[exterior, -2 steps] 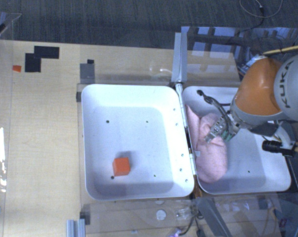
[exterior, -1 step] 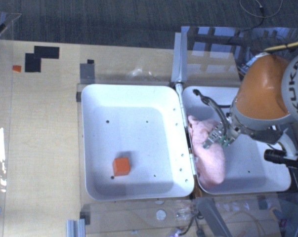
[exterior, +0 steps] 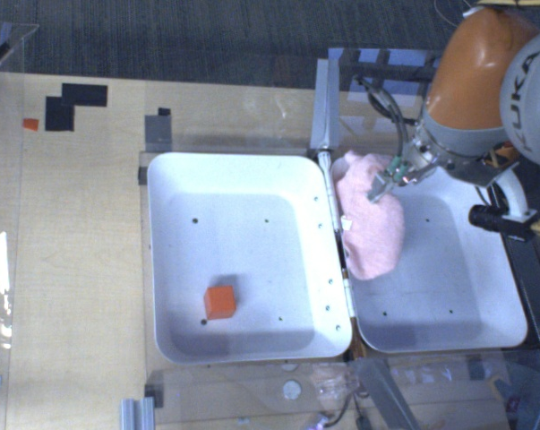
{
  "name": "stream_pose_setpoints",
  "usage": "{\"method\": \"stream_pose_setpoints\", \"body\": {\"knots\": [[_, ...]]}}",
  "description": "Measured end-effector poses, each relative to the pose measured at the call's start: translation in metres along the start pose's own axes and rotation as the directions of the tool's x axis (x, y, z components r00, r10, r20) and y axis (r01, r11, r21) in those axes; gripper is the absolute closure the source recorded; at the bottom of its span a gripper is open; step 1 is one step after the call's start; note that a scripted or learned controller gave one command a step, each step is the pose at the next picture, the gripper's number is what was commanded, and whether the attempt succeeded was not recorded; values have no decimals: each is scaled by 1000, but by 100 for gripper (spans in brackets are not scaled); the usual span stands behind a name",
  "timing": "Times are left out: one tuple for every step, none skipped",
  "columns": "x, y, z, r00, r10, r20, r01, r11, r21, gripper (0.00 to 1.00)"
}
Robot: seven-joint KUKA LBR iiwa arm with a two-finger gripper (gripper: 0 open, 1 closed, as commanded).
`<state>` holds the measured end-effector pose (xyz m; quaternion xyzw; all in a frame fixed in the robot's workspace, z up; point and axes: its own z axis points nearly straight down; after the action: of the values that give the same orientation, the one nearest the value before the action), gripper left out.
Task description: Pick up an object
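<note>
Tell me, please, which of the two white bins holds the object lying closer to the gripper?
The right-hand bin: its pink cloth lies directly under the gripper, against the bin's left wall. The left bin holds an orange block, far away near its front.

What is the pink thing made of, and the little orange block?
The pink thing looks like soft cloth, maybe fleece: fuzzy, rumpled, matte. The orange block looks hard, perhaps plastic or painted wood: flat faces, sharp edges. Too small to be sure.
</note>
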<state>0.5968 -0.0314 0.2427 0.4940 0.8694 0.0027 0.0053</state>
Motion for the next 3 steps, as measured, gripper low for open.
{"method": "stream_pose_setpoints", "body": {"knots": [[-39,-18,39,983,181,-3,-181,983,7,100],[-39,-17,39,984,181,-2,-181,984,6,0],[-55,-40,141,971,240,-2,-240,971,7,0]]}}
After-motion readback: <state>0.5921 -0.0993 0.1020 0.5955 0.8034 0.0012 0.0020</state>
